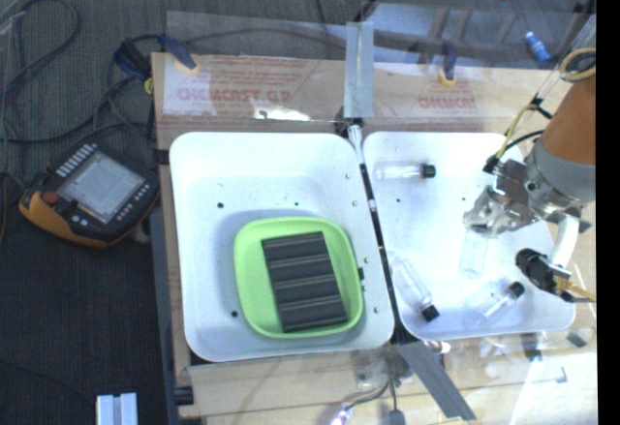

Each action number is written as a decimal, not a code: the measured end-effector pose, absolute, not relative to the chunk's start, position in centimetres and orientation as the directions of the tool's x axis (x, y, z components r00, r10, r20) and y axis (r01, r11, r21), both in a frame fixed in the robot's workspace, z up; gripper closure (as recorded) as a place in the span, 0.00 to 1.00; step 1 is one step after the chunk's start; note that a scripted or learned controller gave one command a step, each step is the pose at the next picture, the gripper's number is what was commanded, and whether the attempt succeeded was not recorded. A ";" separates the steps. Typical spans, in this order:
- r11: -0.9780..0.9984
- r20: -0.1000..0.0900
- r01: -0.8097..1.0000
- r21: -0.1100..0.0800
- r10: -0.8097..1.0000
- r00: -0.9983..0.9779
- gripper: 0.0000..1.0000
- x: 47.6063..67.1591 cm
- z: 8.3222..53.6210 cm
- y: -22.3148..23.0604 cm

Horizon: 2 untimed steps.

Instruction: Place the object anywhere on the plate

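A square green plastic plate [248, 263] is seen in the left white bin [194, 181], with a dark grey ribbed block [305, 281] lying flat on it. The metal two-finger gripper [492, 217] is positioned over the right white bin [441, 220]; its state cannot be told. Clear vials with black caps [405, 170] are scattered there.

A robot lab: teach pendant [92, 193] and loose cables [58, 36] on dark carpet beside a surface [291, 89] bearing two white bins [194, 181].
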State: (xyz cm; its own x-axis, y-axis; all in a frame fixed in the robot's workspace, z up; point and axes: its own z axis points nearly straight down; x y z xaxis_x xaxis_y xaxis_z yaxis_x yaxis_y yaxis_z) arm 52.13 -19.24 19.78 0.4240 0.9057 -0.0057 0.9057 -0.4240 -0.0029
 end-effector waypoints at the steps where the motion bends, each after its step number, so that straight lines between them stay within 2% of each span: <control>1: -0.424 -0.006 0.906 -0.003 0.906 0.424 0.00 52.1 19.8 -19.2; 2: -0.523 -0.004 0.853 -0.002 0.853 0.523 0.00 48.3 26.7 -15.1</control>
